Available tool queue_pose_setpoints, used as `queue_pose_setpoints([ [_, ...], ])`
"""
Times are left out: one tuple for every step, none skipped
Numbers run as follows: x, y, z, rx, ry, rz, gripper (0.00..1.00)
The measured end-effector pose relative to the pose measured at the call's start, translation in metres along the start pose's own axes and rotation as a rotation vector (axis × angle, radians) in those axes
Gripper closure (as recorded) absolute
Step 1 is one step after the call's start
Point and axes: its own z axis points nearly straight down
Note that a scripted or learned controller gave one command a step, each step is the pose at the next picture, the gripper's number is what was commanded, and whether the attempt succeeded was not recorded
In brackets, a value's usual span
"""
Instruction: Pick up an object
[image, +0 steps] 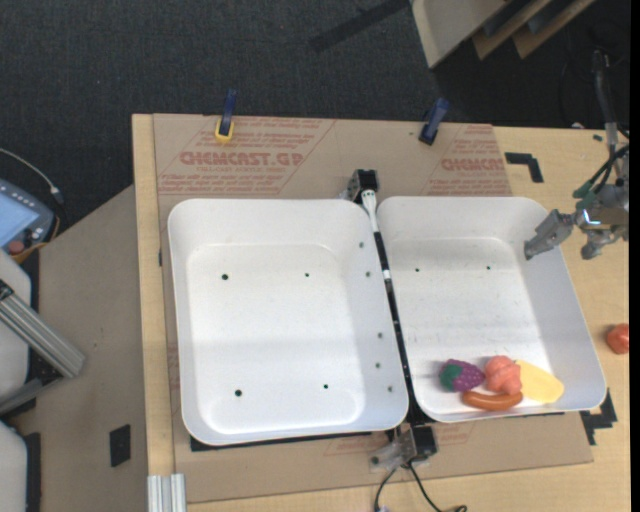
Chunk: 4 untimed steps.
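My pincer (565, 235) hung at the far right rim of the right bin (470, 225), up at the bin's far corner, and I held nothing in it. Whether its fingers stood apart or together I could not tell; at that edge of the view they were small grey shapes against the bench.

The things I might pick lay in a small cluster at the near right corner of that same bin, well apart from my pincer: a purple bunch of grapes (462, 375), a pinkish-red piece (503, 372) that may have been a toy fruit, a yellow piece (542, 384) touching it, and an orange-red sausage-like piece (491, 400) lying just nearer than the others. A further orange object (617, 339) sat on the bench outside the bin's right rim.

By my judgement the task was barely begun: nothing lifted, and the approach, descent and grasp all left to do.
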Motion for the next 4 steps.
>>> queue_pose_setpoints([
  [0.057,-0.024,-0.123,-0.018,-0.001,-0.011,0.00],
  [0.006,-0.053,-0.093,0.001,0.001,0.001,0.00],
  [0.009,-0.050,-0.105,-0.006,-0.001,-0.005,1.00],
  [0.008,-0.050,-0.116,-0.010,-0.003,-0.006,1.00],
])
